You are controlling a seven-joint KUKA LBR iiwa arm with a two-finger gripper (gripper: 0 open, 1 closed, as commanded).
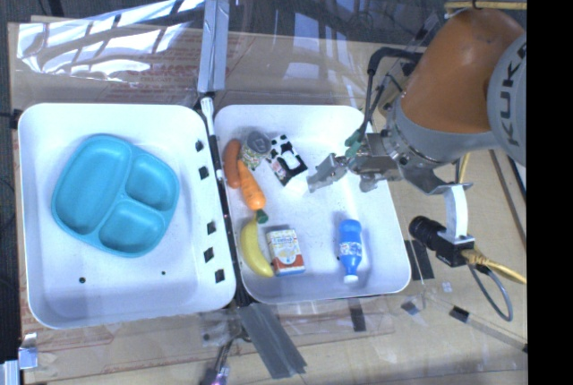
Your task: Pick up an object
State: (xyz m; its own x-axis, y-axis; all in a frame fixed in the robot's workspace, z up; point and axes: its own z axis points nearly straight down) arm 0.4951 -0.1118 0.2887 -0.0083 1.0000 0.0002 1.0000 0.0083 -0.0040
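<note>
Approach was the step in hand, by your frame: the arm [457, 61] reached in from the right and the gripper [333, 170] hung over the upper right part of the right bin [394, 235], with nothing between the jaws. Whether they stood released or clenched you could not have told from this slant, since the metal parts overlap. You had several candidates below. A carrot [247, 182] lay along the left wall of that bin, a banana [256, 251] just below it, and a small orange carton [286, 250] just beside the banana. A blue and white bottle [350, 249] lay near the front right corner, well apart from the rest. A black and white toy [286, 158] and a grey round piece [257, 144] sat near the back, the toy just left of the gripper. The left bin [36, 222] held a blue divided tray [115, 193]. In my judgement nothing had been picked yet. Your next move called for choosing one target, most likely the toy nearby or the bottle with free space around it, centring over it, then descending straight without nudging its neighbours.
</note>
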